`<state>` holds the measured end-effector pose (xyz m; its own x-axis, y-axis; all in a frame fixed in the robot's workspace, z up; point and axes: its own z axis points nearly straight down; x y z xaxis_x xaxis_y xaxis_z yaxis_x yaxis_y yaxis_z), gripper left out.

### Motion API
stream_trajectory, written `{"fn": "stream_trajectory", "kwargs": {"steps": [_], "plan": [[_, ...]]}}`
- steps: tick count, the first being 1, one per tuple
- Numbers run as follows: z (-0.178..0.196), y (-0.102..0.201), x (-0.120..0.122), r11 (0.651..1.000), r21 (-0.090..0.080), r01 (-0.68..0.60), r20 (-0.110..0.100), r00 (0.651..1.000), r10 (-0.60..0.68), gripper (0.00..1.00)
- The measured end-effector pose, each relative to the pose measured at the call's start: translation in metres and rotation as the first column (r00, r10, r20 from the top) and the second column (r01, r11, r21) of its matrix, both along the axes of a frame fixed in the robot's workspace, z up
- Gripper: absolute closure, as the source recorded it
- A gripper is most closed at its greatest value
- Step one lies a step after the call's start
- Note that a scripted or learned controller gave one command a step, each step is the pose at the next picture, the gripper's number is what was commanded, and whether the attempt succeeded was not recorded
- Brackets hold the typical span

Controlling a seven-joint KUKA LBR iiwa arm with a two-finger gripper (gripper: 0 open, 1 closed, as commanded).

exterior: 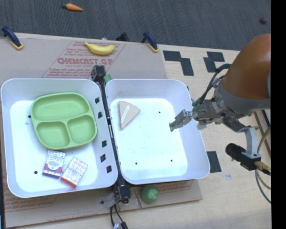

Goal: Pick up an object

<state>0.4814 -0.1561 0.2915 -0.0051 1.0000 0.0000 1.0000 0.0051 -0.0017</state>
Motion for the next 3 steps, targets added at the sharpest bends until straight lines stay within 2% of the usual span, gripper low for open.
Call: {"fn": "stream_trajectory", "kwargs": {"steps": [1,2,3], "plan": [[-0.142,-0.039,0.078,1.0,0.0,-0.001,-0.004,1.0,0.001,0.0],[-0.201,-0.054,0.168,1.0,0.002,0.0,-0.002,1.0,0.0,0.0],[-0.189,-0.053,0.169,1.0,0.001,-0.005,0.0,1.0,0.005,1.0]]}}
